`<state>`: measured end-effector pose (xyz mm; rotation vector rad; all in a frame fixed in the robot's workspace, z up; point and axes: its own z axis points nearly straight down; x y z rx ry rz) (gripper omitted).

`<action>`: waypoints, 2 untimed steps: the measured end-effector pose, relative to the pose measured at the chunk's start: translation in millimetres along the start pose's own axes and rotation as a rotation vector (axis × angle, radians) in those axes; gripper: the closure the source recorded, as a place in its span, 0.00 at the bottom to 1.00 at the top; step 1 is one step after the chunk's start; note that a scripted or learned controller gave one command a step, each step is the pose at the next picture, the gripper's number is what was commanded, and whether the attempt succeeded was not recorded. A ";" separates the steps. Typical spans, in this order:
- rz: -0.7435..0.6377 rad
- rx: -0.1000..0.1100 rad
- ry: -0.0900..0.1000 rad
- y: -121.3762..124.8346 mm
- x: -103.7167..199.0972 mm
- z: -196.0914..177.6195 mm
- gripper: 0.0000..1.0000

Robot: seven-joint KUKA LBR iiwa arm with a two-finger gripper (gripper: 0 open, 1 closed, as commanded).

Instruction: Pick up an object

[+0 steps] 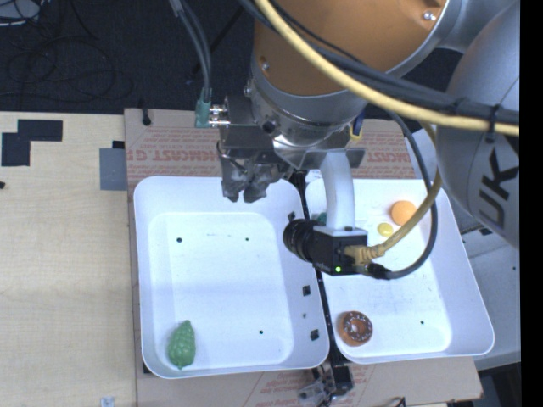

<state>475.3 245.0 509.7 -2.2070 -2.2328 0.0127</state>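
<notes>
Reversed red lettering on the cardboard [170, 153] under the bins cannot be read. The tool [243, 185] hangs above the left bin [153, 227]; its state I cannot tell.

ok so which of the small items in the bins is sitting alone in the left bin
The green lumpy item, at the near left corner of the left bin. The orange ball, small yellow piece and brown doughnut all lie in the right bin.
</notes>
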 end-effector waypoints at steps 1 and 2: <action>-0.009 0.005 -0.002 0.0 0.6 -9.0 1.00; 0.011 0.000 0.000 13.3 -1.3 29.4 1.00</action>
